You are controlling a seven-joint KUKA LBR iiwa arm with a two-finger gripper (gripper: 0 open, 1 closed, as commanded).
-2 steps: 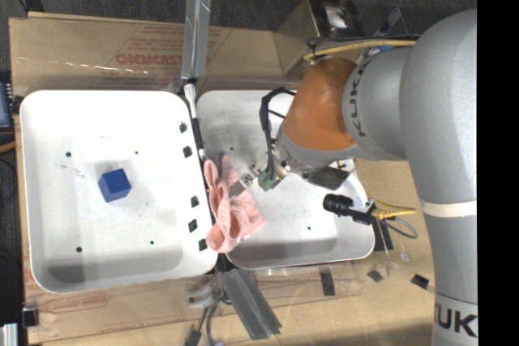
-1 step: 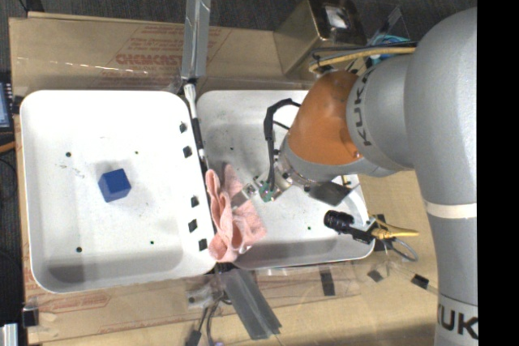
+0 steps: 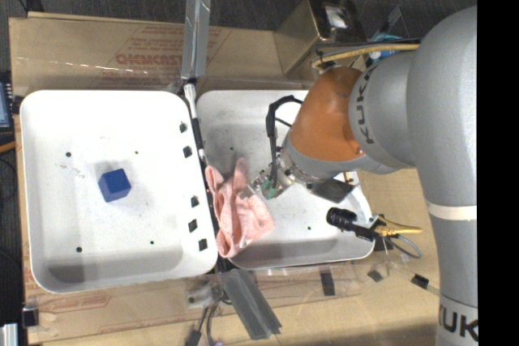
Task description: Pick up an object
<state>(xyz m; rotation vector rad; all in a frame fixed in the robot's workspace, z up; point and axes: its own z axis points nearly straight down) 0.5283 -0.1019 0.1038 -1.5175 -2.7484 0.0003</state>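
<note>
As the arm reached into the right bin [image 3: 243, 105], the hand [image 3: 268, 186] sat low just beside the pink cloth [image 3: 239, 211]; approach step, by my reading. Hand's state: could not tell. Next move wanted a descent onto the cloth. Count: one cloth, one blue cube [image 3: 114, 184] in the left bin [image 3: 49, 117], two bins.

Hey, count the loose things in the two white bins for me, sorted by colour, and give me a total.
Blue: 1, the block in the left bin
Pink: 1, the cloth in the right bin
Total: 2
</note>
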